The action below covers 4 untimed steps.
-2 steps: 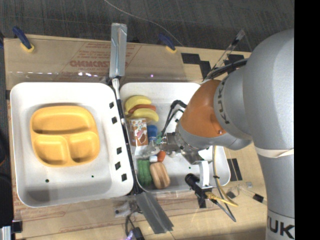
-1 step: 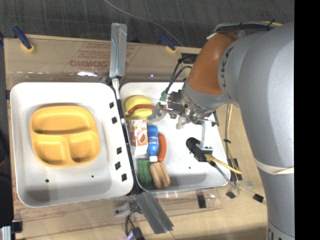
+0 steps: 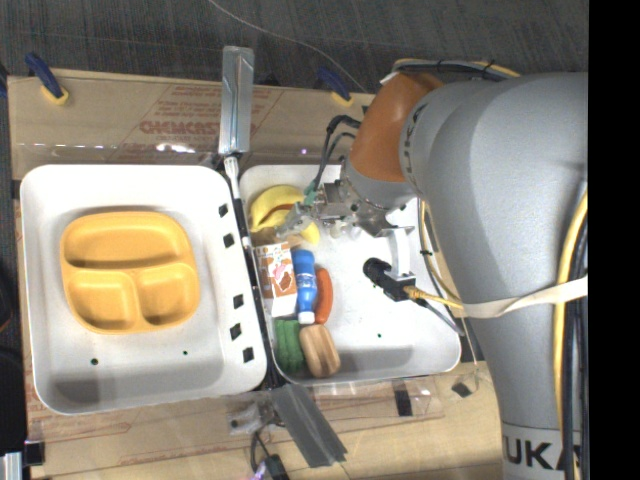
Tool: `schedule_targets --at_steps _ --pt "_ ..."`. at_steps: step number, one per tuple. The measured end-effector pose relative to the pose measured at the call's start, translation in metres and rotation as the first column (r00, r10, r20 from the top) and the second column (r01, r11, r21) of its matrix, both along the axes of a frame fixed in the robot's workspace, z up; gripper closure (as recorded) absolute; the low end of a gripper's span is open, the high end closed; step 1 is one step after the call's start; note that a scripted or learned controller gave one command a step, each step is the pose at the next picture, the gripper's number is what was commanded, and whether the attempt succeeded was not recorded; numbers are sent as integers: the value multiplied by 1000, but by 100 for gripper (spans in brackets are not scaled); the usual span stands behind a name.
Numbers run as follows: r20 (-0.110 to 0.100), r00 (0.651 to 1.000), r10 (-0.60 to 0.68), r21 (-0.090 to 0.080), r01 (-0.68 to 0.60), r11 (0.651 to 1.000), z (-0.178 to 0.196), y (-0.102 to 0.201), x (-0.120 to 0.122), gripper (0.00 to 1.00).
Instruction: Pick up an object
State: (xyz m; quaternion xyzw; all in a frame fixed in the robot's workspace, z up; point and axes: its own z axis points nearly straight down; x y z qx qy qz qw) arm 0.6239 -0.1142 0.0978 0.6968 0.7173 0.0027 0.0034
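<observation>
Arm (image 3: 500, 198) looms over the right bin (image 3: 430, 353), gripper (image 3: 318, 208) low at the banana (image 3: 270, 206) by the far-left corner; grip cannot be told. Approach step, I judge. Next: close on the banana, then lift straight up.

White letters reading "UKA" show on my grey arm base (image 3: 535, 455) at lower right. Red printing runs across the brown cardboard sheet (image 3: 180, 118) behind the bins, too faint to read.
</observation>
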Motion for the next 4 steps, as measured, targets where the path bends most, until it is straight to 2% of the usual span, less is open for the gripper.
schedule_targets --at_steps 1,2,3,4 --pt "2 1000 8 2 -8 1000 11 3 2 100" --pt "2 999 -32 0 32 999 274 -1 -28 100" --pt "-2 995 99 0 -99 995 388 31 23 100" --pt "-13 971 240 2 -240 971 349 -26 33 100"
